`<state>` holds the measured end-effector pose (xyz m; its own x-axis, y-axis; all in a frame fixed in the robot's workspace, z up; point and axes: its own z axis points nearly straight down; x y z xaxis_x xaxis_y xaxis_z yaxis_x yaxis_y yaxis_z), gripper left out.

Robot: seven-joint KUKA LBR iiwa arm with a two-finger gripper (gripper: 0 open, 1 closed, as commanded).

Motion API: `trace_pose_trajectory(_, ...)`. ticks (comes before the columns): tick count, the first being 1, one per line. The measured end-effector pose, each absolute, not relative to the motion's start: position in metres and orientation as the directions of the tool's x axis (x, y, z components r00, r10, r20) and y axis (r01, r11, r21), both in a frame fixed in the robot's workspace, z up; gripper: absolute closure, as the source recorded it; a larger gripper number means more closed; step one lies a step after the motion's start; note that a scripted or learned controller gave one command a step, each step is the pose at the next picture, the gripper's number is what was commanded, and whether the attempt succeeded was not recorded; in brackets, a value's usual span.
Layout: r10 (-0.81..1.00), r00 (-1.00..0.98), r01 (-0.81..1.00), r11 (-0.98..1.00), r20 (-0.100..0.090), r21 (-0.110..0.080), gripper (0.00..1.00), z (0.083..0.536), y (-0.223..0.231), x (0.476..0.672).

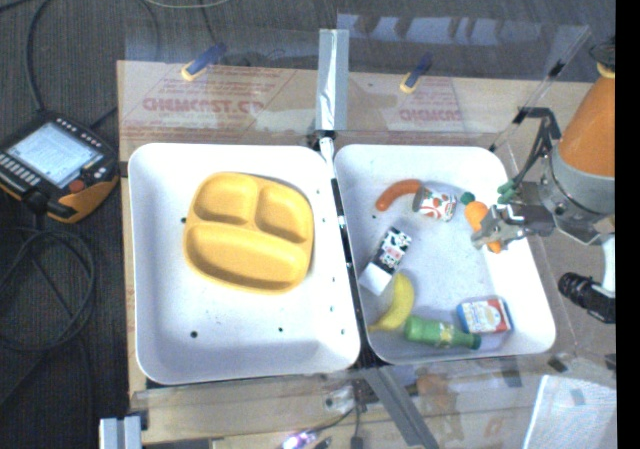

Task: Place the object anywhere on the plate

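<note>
Carrot [478, 213] half behind end effector [497, 233]

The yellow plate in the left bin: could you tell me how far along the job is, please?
Nothing is placed yet: the plate is bare. The gripper is low at the right bin's right edge beside a small orange piece; no grasp is visible. Picking, carrying and placing remain.

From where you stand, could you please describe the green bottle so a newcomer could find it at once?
Look in the right-hand white bin, along its near edge. The green bottle lies on its side between the banana and the blue-and-red carton. It is the one green item there.
</note>
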<state>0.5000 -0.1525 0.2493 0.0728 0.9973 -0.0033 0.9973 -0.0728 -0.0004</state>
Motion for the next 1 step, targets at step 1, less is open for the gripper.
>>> trace_pose_trajectory(1, 1.000, -0.010, 1.000, 0.010, 0.000, -0.003, 1.00, 0.1861, -0.0955, 0.5192)
